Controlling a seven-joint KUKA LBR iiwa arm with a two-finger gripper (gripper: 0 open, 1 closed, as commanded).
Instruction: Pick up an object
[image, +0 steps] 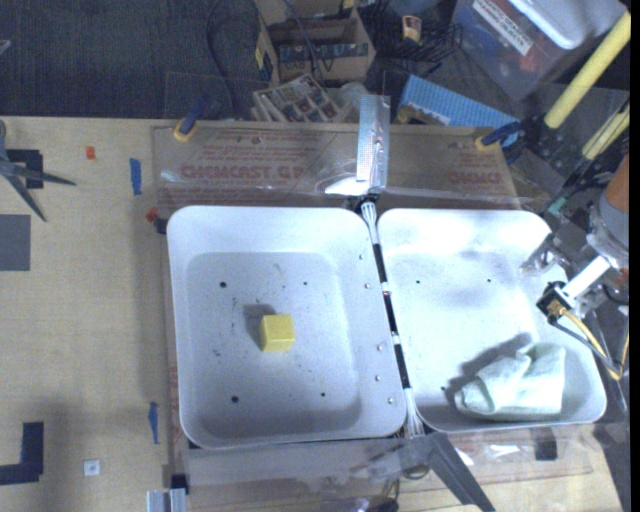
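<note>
left bin: yellow block near centre | right bin: pale crumpled cloth at near corner | claw above right bin's right rim

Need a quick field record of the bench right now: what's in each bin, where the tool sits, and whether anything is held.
left bin: one yellow block, near the middle of the floor
right bin: one pale crumpled cloth, at the near right corner
tool: at the right bin's right edge, above and apart from the cloth
held: nothing seen between the fingers
finger state: cannot tell
</note>
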